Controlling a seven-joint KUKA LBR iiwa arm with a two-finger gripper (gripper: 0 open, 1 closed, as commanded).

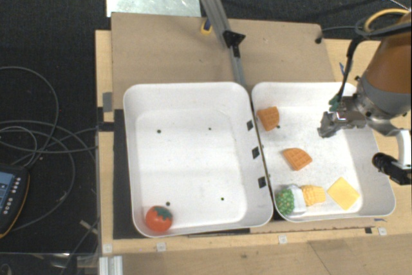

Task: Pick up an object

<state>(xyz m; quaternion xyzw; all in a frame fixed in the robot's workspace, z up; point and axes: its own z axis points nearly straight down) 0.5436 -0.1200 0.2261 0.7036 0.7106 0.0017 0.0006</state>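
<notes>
Hovering over right bin [370, 158] | hand [327, 127] grip state unreadable | waffle piece [297, 158] just below-left: centre over it, descend straight.

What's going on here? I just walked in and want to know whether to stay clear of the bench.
A grey and orange robot arm reaches in from the right, its gripper hanging over the right bin. That bin holds two orange pieces, a yellow block, a corn cob and a green item. A tomato sits alone in the left bin. Nothing looks picked up yet.
</notes>
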